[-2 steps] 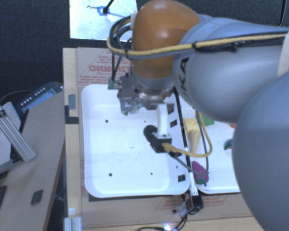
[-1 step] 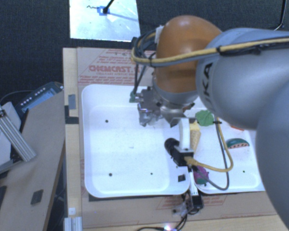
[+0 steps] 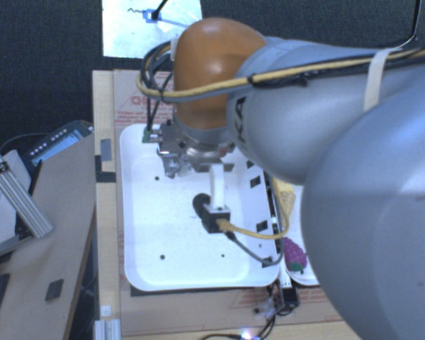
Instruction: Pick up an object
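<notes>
The grey arm (image 3: pixel 319 140) hangs above the left white bin (image 3: pixel 145 261); beside that bin, a pink thing (image 3: pixel 295 253) lies in the right bin (image 3: pixel 306 279).

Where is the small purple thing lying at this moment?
In the camera view, the purple thing lies in the right bin, at its near left corner, beside the left bin and the grey arm.
</notes>
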Available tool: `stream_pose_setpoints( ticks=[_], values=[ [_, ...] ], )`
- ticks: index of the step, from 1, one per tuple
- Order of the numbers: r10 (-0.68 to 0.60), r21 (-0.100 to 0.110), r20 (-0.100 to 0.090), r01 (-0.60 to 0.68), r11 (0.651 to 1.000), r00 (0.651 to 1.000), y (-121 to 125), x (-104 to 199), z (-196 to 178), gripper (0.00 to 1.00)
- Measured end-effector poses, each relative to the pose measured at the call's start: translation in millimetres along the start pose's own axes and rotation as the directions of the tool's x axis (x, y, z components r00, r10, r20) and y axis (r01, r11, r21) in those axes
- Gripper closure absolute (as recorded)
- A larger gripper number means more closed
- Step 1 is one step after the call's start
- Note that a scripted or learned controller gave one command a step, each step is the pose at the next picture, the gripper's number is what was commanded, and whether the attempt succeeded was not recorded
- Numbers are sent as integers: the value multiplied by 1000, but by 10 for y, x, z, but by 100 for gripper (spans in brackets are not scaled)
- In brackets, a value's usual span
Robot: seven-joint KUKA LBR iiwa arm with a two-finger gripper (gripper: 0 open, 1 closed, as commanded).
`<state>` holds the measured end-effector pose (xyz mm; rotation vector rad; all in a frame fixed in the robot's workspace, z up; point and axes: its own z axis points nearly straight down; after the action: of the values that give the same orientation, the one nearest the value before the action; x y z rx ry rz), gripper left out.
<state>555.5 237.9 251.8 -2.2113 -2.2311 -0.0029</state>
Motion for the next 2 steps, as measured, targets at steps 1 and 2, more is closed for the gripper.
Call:
stream_pose_setpoints(
  ticks=[1,2],
  values=[
    [8,6,3,-8,1000,1000,-321,-39,458,100],
    [12,2,2,-12,1000,1000,-406,-569,313,100]
  ],
)
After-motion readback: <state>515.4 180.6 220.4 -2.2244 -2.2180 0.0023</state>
